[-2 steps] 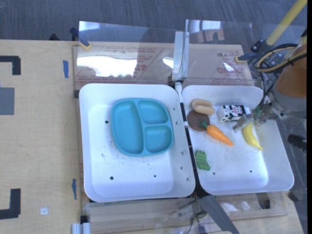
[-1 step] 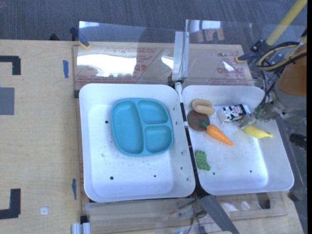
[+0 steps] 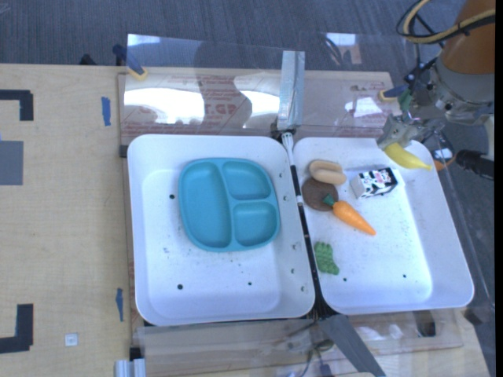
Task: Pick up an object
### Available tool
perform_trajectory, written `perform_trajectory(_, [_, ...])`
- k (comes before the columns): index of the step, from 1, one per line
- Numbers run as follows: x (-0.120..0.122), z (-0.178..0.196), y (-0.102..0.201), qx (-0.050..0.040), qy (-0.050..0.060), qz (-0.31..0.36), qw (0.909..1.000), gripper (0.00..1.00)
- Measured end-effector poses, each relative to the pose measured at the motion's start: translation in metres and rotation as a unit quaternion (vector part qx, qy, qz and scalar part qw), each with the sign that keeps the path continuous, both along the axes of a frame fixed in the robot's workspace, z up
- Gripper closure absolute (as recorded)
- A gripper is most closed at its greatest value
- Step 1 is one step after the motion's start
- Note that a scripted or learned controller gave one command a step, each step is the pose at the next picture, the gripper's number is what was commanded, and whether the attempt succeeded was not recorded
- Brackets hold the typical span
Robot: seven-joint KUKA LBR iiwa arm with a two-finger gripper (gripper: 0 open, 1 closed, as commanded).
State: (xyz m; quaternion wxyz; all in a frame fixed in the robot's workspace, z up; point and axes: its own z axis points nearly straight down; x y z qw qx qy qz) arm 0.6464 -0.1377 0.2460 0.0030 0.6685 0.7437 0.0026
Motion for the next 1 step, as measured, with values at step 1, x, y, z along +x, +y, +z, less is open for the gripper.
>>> perform_trajectory(1, [0.002, -0.1195, 0.0163, -0.0002, 0.002, -0.053, 0.9986, 1.0])
